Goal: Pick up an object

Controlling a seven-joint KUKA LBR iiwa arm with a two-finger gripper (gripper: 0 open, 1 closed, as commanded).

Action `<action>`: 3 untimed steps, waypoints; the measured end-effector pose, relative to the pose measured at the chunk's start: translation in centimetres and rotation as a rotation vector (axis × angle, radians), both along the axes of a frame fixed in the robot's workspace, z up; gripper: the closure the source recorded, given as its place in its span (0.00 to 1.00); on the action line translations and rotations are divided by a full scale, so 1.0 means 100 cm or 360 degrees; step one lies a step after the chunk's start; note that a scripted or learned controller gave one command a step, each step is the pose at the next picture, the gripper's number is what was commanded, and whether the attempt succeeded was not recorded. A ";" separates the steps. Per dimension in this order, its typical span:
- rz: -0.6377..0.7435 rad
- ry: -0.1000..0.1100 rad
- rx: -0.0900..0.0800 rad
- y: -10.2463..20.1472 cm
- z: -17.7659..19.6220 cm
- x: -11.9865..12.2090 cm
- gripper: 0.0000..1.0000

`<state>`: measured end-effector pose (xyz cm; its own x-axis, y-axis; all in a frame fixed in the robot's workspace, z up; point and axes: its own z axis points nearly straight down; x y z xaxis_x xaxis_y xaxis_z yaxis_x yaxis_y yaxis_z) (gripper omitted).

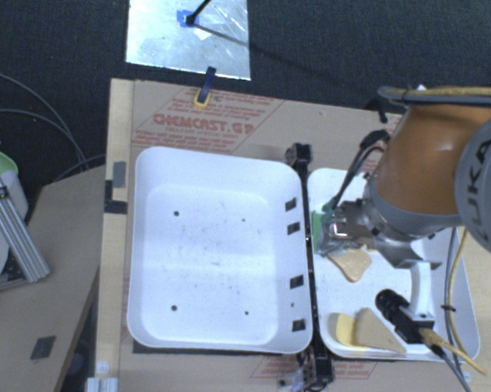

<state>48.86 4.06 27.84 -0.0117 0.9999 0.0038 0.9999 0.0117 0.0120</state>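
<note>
Jaws: lowered into the left part of the right bin (329,296), close to the wall shared with the left bin (215,248). My wrist covered them from above, so I could not tell whether they were released or clenched.

Objects nearest the jaws: a tan flat piece (352,264) lay on the bin floor just below them in the view. I could not tell whether it touched them. A small green object (318,220) sat just to their left, against the dividing wall and partly hidden.

Farther objects: a pale wedge (380,334) rested in the near corner of the same bin. A yellow piece (344,329) lay at its left side, touching it. Both were well apart from the jaws.

Arm: my grey arm (485,195), with its orange band (428,156), entered from the right and hung over most of the right bin.

Surroundings: the left bin's white floor showed only faint specks and a few dark dots. Black clips (298,230) ran along the seam between the two bins. Both bins stood on a printed cardboard sheet (209,121) covering the tabletop (70,244). Beyond it, a silver sheet (191,32) lay on the dark floor. A metal rail (8,221) slanted across the left edge.
</note>
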 end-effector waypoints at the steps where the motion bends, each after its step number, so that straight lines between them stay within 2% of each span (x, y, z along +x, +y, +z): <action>1: -0.0004 -0.0005 0.0000 0.025 0.115 -0.001 1.00; 2: -0.0002 0.0005 0.0000 0.093 0.154 0.029 1.00; 3: -0.0026 0.0035 -0.0013 0.044 -0.022 0.095 1.00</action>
